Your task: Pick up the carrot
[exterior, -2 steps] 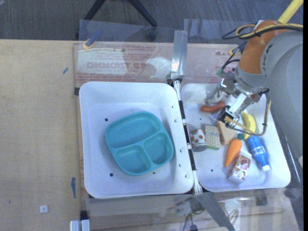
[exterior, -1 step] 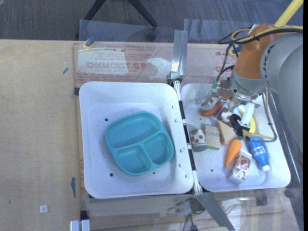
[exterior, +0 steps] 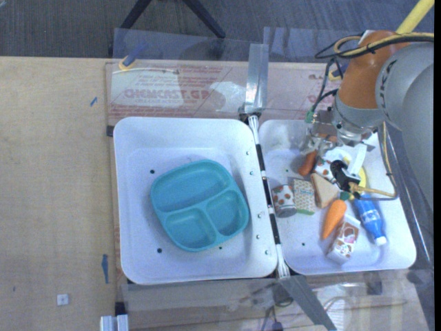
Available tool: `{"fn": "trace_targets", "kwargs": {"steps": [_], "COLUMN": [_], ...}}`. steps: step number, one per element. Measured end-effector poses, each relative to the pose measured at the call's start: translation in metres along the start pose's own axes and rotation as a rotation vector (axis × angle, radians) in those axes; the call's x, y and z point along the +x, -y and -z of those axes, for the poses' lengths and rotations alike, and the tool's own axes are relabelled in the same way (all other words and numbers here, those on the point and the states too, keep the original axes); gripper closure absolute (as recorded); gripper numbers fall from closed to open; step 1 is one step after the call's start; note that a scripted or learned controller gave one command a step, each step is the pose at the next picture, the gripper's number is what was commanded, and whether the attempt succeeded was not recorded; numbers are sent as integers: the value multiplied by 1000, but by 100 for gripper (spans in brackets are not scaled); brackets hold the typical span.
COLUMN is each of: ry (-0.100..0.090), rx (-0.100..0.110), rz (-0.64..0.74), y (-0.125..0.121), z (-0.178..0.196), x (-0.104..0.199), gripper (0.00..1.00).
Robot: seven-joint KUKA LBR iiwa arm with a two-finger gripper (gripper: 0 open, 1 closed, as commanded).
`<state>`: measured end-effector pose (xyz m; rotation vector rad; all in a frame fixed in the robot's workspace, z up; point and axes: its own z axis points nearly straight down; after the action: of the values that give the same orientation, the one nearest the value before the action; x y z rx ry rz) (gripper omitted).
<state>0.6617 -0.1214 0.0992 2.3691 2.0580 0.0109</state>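
Orange carrot (exterior: 333,217) lay wedged between bottle (exterior: 370,219) and carton (exterior: 344,240); we feared our claw (exterior: 321,141), its state unclear, would snag neighbours.

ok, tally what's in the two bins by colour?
Teal: 1, tray
Orange: 2, carrot, small orange piece
Blue: 1, bottle
Tan/brown: 2, cracker, bread slice
White patterned: 2, can, carton
Total: 8, not counting the clutter under the gripper.
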Motion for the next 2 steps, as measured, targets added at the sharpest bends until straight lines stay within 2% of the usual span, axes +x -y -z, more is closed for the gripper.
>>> {"fn": "trace_targets", "kwargs": {"steps": [1,2], "ry": [0,3], "rx": [-3,12], "rz": [-2,303], "y": [-1,-1], "z": [10,-12], "x": [-1,25], "gripper": [100,100]}}
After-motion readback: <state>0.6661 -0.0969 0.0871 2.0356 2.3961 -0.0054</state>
